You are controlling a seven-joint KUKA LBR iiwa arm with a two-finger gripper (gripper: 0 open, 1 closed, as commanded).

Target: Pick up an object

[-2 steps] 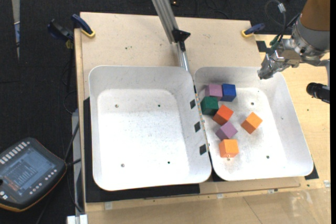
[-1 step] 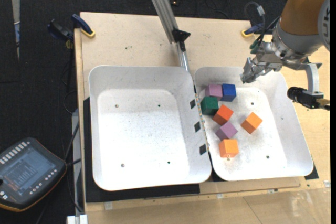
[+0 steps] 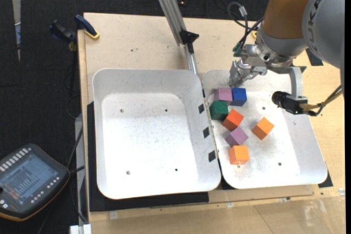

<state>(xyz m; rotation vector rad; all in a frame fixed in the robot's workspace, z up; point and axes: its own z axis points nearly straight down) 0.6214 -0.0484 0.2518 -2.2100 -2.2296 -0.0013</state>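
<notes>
over the far-left part of the right bin (image 3: 307, 161), the arm (image 3: 307, 8) reaches in from the right, its orange band above the wrist, the wrist bent so the gripper (image 3: 237, 80) points down toward the bin floor. whether anything sits between the fingers, or how far apart they stand, cannot be told from this angle; the fingertips are dark and small against the blocks.

just below the jaws lies a blue cube (image 3: 239, 96), touching a pale purple cube (image 3: 223, 95) on its left. a green cube (image 3: 219, 110) sits just beyond that, close against the bin's left wall. further from the jaws, toward the near side, come an orange cube (image 3: 234, 119), a second purple cube (image 3: 237, 136) and another orange cube (image 3: 239, 155), strung in a loose line. a third orange cube (image 3: 263, 128) lies apart, to the right of that line.

to the right of the jaws the bin floor is bare, with a black cylindrical part (image 3: 285, 101) of the rig hanging over it. left of the jaws the wall is near, and past it lies the left bin (image 3: 109, 85). a slanted metal pole (image 3: 170, 8) ends at the bins' shared far corner, just left of the gripper.
</notes>
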